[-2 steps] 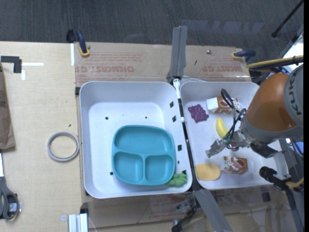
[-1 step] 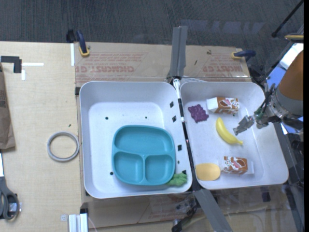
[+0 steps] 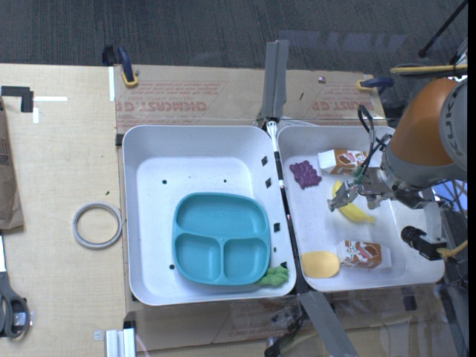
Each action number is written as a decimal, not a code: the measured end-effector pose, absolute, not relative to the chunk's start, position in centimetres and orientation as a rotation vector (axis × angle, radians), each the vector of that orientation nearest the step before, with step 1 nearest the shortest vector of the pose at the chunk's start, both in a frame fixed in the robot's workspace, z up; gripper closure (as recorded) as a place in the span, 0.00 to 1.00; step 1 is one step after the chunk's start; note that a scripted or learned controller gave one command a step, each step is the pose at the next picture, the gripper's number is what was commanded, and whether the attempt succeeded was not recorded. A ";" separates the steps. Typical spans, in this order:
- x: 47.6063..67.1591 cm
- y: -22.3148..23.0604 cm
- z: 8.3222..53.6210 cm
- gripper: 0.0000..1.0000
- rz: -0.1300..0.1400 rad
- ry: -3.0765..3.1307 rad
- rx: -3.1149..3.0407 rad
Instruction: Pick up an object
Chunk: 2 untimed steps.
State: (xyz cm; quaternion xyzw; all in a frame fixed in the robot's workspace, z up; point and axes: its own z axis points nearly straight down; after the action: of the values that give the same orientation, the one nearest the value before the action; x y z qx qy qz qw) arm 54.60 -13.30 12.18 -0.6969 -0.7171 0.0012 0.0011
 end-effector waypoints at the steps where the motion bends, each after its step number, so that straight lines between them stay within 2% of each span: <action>1: 55.9 -13.9 9.1 0.00 0.004 -2.283 -2.155; 2: 55.9 -13.9 9.1 0.00 0.004 -2.284 -2.155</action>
State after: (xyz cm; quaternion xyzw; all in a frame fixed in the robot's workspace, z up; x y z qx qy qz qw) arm 55.86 -13.86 9.08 -0.6863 -0.7274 0.0012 0.0010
